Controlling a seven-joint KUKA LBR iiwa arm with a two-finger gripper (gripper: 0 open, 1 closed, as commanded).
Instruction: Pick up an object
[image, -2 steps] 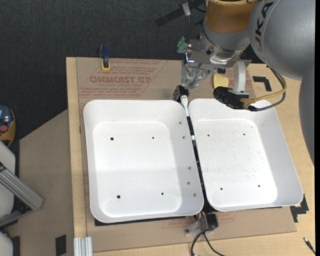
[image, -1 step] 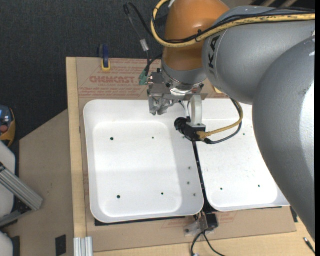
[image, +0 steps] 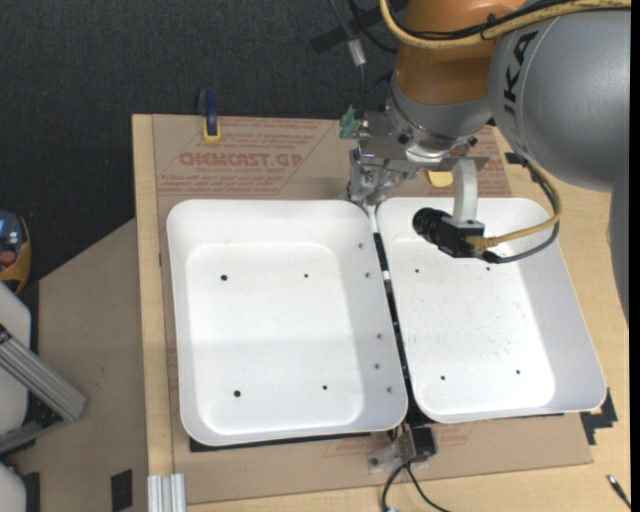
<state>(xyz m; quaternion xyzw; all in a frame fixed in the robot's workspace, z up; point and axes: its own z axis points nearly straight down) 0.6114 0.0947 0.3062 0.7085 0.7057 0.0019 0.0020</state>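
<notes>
Where the two bins (image: 383, 265) meet, the gripper (image: 366, 190).

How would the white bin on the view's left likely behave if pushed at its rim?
The left-side bin looks shallow and thin-walled, so probably light and apt to slide on the cardboard sheet. Its rim may flex slightly. It seems to touch the other bin, which would likely resist a push that way.

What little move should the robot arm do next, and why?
Probably rise a little: the gripper hangs right at the far corner where the rims of the left bin and right bin meet, and I see no object there to grab.
</notes>
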